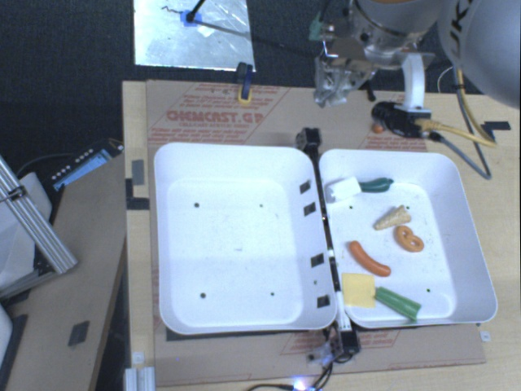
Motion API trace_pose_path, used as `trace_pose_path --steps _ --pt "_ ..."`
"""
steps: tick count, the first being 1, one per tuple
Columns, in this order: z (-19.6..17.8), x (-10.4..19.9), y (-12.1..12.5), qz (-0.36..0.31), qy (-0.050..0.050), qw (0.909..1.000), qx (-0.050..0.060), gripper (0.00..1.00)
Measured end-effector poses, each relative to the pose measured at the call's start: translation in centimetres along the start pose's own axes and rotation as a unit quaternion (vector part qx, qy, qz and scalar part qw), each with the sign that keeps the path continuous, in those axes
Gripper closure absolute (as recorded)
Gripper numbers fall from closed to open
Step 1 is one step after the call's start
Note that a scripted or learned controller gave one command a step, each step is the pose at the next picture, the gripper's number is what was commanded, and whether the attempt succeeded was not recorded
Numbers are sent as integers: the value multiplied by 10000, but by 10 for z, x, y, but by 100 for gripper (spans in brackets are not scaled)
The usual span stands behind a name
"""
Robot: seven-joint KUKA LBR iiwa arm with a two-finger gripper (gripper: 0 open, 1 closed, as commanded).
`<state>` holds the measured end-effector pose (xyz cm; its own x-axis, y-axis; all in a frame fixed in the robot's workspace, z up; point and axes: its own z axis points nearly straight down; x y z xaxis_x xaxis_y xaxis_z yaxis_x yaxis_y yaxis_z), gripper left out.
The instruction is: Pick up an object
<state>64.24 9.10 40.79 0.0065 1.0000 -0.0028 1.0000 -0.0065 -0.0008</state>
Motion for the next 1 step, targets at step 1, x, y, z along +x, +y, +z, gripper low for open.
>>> trace_pose_path --steps 1 --pt "12 -55 10 -12 3 10000 -11 100"
